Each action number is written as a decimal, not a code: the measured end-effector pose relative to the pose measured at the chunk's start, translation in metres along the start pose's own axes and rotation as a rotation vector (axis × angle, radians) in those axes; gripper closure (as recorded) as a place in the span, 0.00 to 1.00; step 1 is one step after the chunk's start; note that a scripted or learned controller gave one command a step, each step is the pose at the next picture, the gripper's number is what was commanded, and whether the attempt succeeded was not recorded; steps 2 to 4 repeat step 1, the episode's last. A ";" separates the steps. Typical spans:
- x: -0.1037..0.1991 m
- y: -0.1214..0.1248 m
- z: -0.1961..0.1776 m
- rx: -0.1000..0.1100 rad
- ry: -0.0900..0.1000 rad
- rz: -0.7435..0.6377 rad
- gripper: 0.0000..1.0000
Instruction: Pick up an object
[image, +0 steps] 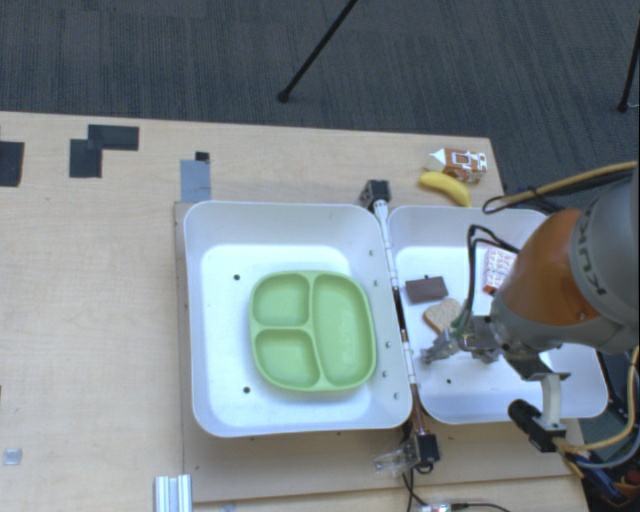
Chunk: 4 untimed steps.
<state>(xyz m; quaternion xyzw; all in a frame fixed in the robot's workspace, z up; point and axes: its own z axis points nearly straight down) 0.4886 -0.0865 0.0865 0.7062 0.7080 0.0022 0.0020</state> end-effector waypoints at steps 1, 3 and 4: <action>0.000 0.002 -0.011 -0.006 -0.001 -0.002 1.00; 0.000 0.002 -0.011 -0.006 -0.001 -0.002 1.00; 0.000 0.002 -0.011 -0.006 -0.001 -0.002 1.00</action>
